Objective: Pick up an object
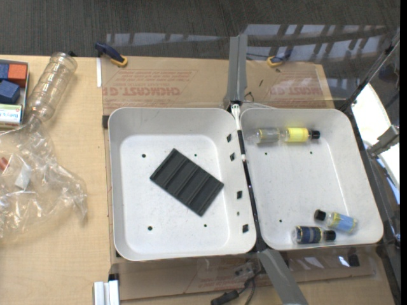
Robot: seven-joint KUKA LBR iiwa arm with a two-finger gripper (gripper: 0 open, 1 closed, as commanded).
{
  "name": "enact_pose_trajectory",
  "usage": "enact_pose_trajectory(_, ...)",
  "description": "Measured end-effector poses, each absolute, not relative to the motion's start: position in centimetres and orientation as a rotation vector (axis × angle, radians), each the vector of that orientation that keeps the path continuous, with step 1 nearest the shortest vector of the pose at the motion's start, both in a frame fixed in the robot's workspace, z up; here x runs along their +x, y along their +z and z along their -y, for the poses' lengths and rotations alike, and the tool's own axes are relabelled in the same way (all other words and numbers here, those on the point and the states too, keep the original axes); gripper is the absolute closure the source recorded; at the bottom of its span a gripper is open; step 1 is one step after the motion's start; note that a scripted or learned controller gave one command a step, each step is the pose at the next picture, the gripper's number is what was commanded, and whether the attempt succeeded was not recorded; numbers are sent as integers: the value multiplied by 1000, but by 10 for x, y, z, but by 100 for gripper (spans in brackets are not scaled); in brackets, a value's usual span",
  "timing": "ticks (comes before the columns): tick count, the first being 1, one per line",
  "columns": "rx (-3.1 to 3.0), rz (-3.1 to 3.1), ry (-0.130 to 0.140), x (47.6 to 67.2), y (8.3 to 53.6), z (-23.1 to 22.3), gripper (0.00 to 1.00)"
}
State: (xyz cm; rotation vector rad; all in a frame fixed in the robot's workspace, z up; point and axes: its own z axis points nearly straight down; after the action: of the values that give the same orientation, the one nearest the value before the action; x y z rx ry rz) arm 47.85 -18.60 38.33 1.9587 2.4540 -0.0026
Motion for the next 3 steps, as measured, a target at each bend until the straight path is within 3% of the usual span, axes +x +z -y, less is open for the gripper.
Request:
enact_pose_trajectory(1,1438,-2790,-2,479,442,209,0)
enact_pose_trajectory(3,-119,-3134,-3,479,443,221,0)
